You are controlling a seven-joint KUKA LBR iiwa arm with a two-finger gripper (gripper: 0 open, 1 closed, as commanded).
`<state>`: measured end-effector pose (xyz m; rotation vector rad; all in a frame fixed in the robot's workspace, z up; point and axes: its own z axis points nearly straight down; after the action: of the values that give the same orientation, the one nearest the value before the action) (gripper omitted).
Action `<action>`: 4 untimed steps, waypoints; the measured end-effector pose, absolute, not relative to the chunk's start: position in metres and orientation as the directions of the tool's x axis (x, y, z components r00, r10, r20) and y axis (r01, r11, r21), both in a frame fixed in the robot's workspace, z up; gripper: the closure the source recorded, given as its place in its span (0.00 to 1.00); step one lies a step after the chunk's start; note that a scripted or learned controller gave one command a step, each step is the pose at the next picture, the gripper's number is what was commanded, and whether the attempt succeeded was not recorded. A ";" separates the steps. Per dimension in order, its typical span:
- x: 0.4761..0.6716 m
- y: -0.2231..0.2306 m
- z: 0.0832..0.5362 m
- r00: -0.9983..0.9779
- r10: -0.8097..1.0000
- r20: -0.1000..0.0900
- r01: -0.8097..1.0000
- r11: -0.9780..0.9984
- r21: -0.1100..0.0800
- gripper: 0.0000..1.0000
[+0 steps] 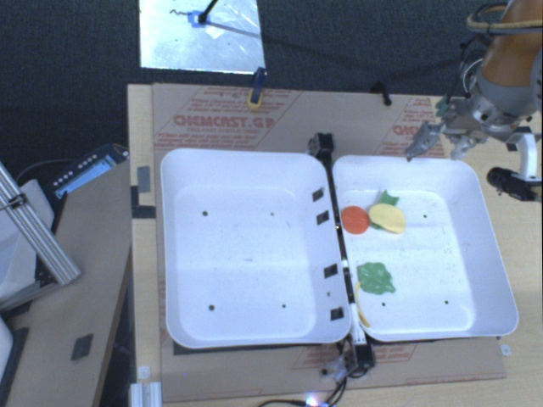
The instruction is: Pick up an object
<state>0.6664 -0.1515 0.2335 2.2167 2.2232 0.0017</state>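
1. The fingers [439, 142] are spread apart and hold nothing; they hang just above the far rim of the right bin [488, 253], near its back edge.
2. Behind them the grey wrist rises into the orange band of the arm [512, 53] at the upper right.
3. In the right bin, well apart from the fingers, an orange disc [355, 220] lies near the divider, touching a yellow piece [388, 219]; a small green leaf shape [389, 198] peeks out just behind the yellow piece.
4. Nearer the front of the same bin lies a green lump [374, 277], apart from the other three.
5. The left bin [182, 253] sits beside it, joined along the black clips in the middle.
6. Both bins rest on a cardboard sheet [221, 119] on the surface.
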 end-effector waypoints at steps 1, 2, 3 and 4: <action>0.657 -0.133 0.075 -0.005 1.000 0.003 1.000 0.005 -0.009 0.00; 0.670 -0.079 0.085 -0.008 1.000 0.001 1.000 0.008 0.003 0.00; 0.620 -0.084 0.084 -0.001 1.000 0.000 1.000 0.001 -0.002 0.00; 0.623 -0.084 0.096 -0.003 1.000 -0.001 1.000 0.003 0.004 1.00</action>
<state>0.6233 -0.0840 0.0959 2.2154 2.2227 0.0038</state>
